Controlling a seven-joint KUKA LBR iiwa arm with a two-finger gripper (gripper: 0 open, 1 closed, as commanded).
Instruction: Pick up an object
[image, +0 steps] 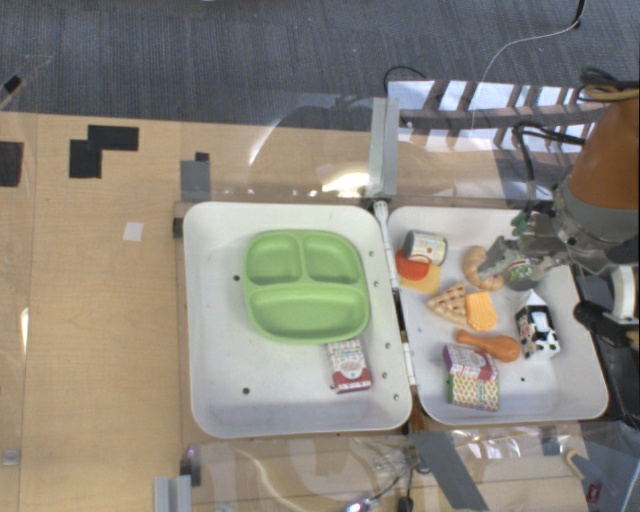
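We see the gripper (503, 266) over the right bin (590, 398), above a tan rounded piece (474, 264); we cannot tell its state. Close around lie a small can (427, 246), a waffle wedge (450, 301), an orange cheese slice (481, 311), a drumstick (490, 345), a cow-patterned carton (538, 333) and a patterned box (472, 378). No label reads. The left bin (215, 400) holds a green divided plate (304, 285) and a small red carton (348, 365).

floor: dark grey carpet (200, 50) | bench: pale wood (90, 330) | black marks (100, 148) at left

Arm (610, 170) reaches from right; tool (508, 262) held low.
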